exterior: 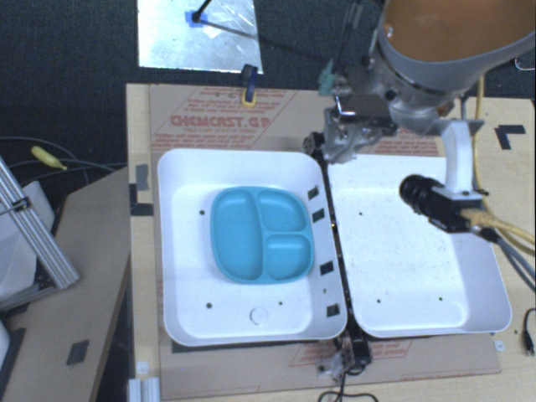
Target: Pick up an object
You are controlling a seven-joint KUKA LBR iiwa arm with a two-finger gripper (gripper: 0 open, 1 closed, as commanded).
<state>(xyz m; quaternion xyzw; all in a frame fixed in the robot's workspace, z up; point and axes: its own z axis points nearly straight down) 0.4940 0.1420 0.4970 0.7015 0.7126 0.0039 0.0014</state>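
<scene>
Blue divided plate [260, 234] lies in the left bin [180, 308]; gripper [342, 141] hangs at frame's upper centre above the right bin [477, 308].

Grey arm [419, 82], broad orange band [456, 15], metallic tool [347, 136], yellow cables [502, 224].

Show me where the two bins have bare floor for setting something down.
Right bin: floor bare from the divider to its right wall. Left bin: blue divided plate takes the middle, leaving strips along the walls. Gripper crowds the top of the divider.

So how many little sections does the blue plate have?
3. The blue divided plate in the left bin has one long section on its left side and two smaller ones, upper right and lower right.
</scene>
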